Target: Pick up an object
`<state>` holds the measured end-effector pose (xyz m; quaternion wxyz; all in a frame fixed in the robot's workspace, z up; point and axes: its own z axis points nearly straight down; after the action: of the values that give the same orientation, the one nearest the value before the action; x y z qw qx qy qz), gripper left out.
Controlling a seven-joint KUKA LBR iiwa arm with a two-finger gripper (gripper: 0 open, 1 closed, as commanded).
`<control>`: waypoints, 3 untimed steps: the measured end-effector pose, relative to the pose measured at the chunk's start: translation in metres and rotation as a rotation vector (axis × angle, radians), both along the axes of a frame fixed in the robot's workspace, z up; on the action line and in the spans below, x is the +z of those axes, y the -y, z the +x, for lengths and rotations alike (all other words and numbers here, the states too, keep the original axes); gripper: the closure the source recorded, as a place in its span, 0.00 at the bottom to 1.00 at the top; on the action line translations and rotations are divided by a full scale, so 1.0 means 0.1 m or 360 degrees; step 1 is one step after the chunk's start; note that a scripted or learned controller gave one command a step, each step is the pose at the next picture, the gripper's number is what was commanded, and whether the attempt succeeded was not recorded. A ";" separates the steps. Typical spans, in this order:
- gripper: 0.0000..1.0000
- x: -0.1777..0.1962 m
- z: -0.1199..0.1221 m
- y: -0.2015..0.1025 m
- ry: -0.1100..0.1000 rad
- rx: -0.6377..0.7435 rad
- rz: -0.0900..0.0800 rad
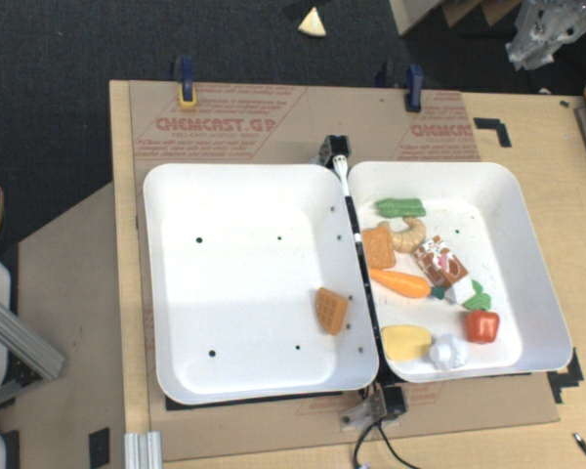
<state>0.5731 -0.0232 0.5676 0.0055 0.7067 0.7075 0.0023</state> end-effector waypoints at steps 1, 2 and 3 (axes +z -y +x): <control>1.00 0.11 0.01 0.00 0.0007 0.0001 -0.0002; 1.00 0.21 0.01 -0.01 0.0014 0.0001 -0.0004; 1.00 0.32 0.02 -0.01 0.0021 0.0001 -0.0006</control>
<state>0.5748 -0.0224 0.5996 0.0116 0.7063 0.7078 0.0057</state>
